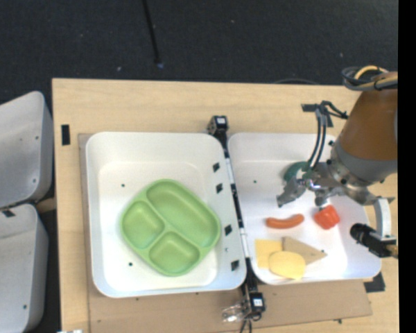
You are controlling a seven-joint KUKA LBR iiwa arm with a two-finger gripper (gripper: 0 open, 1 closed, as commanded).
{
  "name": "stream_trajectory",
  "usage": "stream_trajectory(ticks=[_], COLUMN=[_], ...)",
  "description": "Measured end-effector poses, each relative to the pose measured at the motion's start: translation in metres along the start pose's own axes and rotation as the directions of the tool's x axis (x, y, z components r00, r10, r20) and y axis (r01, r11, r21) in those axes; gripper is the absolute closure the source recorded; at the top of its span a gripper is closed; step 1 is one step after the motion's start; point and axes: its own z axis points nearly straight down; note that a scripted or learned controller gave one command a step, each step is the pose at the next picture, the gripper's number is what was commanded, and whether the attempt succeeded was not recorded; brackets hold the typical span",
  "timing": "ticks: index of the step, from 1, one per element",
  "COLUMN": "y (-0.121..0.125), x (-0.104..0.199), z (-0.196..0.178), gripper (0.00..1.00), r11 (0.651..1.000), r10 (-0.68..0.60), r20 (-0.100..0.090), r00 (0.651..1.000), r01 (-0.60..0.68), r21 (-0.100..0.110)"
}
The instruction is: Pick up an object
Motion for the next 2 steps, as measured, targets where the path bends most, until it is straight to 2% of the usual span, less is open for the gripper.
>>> stream_trajectory(ticks=[1, 2], y=[-0.006, -0.003], x=[-0.005, -0.009], z=[0.061, 0.109], gripper=[0.00, 0.00], r11=[1.000, 1.000], r10=[0.001, 0.004], r20=[0.000, 0.008], r00=[1.000, 1.000], r01=[-0.001, -0.004], r21=[0.002, -0.012])
